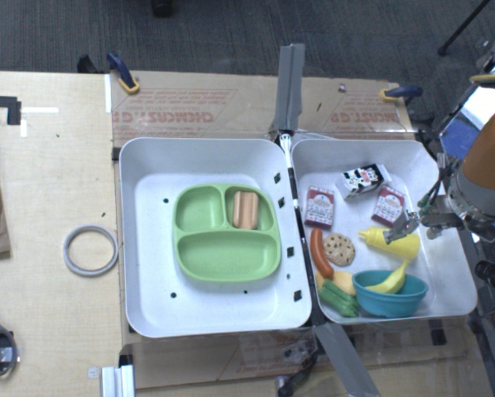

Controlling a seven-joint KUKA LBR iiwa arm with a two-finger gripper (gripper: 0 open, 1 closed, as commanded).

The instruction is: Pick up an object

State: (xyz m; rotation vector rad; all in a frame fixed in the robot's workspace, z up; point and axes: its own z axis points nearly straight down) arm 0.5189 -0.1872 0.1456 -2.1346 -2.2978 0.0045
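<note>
We've got the hand (406,224) low in the right bin (454,304) at the yellow mustard bottle (390,238), presumably lining up a pick; can't tell its open/closed state.

Both bins (140,246) look like smooth, slightly glossy white plastic. The green tray (223,259) is matt plastic, the blue bowl (388,300) shinier. The bench (40,188) looks like pale, matt wood, with brown printed cardboard (189,110) behind. The floor (231,15) is dark, rough carpet.
</note>
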